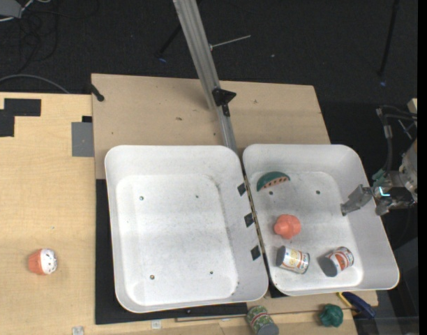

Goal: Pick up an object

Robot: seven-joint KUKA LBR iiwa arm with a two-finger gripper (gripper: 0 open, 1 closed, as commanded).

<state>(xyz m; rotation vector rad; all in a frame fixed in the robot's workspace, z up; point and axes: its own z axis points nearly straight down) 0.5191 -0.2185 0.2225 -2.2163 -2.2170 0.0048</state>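
At the right bin's (pixel 367 160) right rim hovers the gripper (pixel 358 199), its opening impossible to tell. Left of it lie a red ball (pixel 287 226) and two cans (pixel 293 259).

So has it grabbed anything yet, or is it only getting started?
Nothing looks picked up yet. All four items lie in the right bin: the watermelon slice, the red ball and two small cans. The gripper sits at that bin's right rim, away from all of them. Reaching for one, closing on it and lifting it are all left to do.
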